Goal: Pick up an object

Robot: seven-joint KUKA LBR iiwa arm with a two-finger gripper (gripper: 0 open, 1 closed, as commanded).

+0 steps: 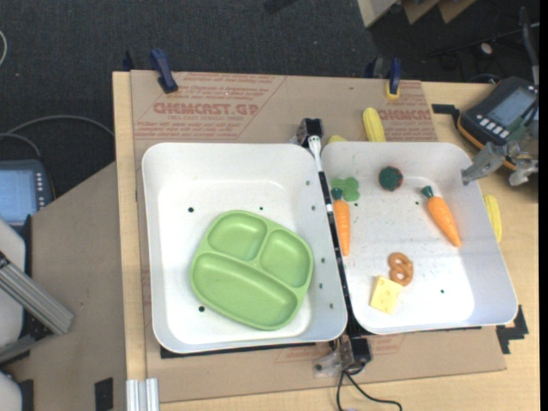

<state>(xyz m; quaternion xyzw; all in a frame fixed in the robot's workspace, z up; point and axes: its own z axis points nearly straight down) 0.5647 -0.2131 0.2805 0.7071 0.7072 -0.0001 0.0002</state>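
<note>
step in hand, as judged: approach, nothing gripped yet. the gripper [478, 168] is seen at the right bin's [505, 289] upper right rim, above the rim rather than down inside. whether the claw is open or closed cannot be told; it is small and seen against clutter.

candidate things all lie in the right bin: right carrot [443, 216] in its upper right part, nearest the gripper; left carrot [342, 223] along its left wall; pretzel [400, 268] and cheese [385, 295] in its lower middle, close together; dark ball [390, 178] and green leaf [346, 187] near its top.

to be done well, as judged:
- the right carrot is best chosen: closest, lying free, well apart from the other items.
- the claw should be turned across the carrot's long axis and brought down over the thick middle, not the tapered tip.
- the left carrot is best skipped; it lies right by the wall, so little room is left on that side.
- the cheese and pretzel sit near each other, so both could be nudged by one grasp.

hard to make out:
- the arm [505, 114] is cut off at the view's edge beyond the right bin.
- the gripper's height over the right bin cannot be judged.
- a yellow piece [493, 217] at the right bin's right rim is partly hidden; what it is cannot be told.
- the corn [372, 125] lies outside the right bin, above its top edge.
</note>
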